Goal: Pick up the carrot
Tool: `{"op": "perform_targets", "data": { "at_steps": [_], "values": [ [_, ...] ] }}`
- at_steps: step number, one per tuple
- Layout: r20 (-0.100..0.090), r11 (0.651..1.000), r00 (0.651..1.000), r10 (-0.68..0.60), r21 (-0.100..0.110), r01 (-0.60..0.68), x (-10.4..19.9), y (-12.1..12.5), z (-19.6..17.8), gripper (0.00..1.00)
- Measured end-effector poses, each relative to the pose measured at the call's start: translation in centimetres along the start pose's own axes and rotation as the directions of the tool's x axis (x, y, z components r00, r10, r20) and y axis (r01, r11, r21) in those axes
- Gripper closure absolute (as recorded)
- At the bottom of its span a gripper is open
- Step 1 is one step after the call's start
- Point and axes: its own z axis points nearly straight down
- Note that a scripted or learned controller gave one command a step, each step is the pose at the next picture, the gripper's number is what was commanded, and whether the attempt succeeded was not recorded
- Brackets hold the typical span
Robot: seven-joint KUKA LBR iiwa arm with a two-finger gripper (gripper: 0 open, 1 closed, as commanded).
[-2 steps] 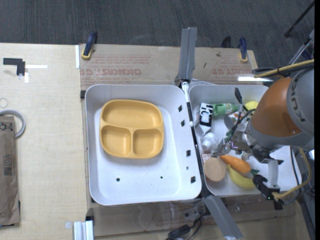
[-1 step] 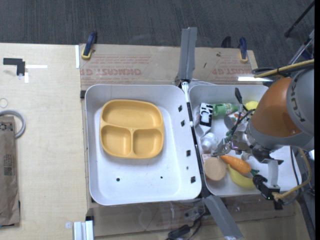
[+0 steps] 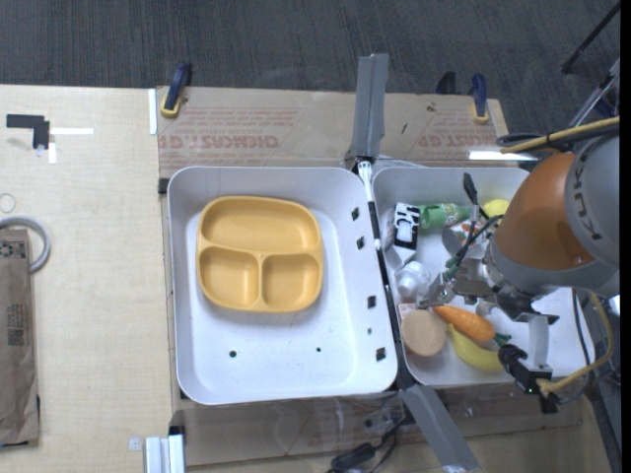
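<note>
The arm's hand (image 3: 463, 286) hovers just above the carrot (image 3: 465, 323) at the lower right of the frame, in the right bin (image 3: 426, 374). Its grip cannot be told; the approach looks underway, with a clean closing on the carrot next

The two bins, left (image 3: 187, 294) and right (image 3: 434, 372), look like smooth white plastic with a soft shine. In the left bin lies a yellow divided plate (image 3: 260, 254) of matt plastic. The bench top (image 3: 89, 264) at the left seems pale wood or laminate, flat and dull. Behind the bins is brown cardboard (image 3: 266, 131) with red print, matt and a little rough. At the far left edge a brown paper bag (image 3: 17, 333) looks creased. The arm's orange band (image 3: 544, 215) is glossy, the grey shell (image 3: 601, 190) smooth. The carrot (image 3: 465, 323) and the banana (image 3: 473, 351) look like smooth plastic. The floor (image 3: 296, 18) is dark, rough carpet.
</note>
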Motion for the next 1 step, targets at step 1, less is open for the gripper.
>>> {"op": "perform_targets", "data": {
  "at_steps": [1],
  "values": [
    [-0.003, 1.0, 1.0, 0.002, 0.0, -0.002, 0.09, 0.1, -0.91, 1.0]
  ]
}}
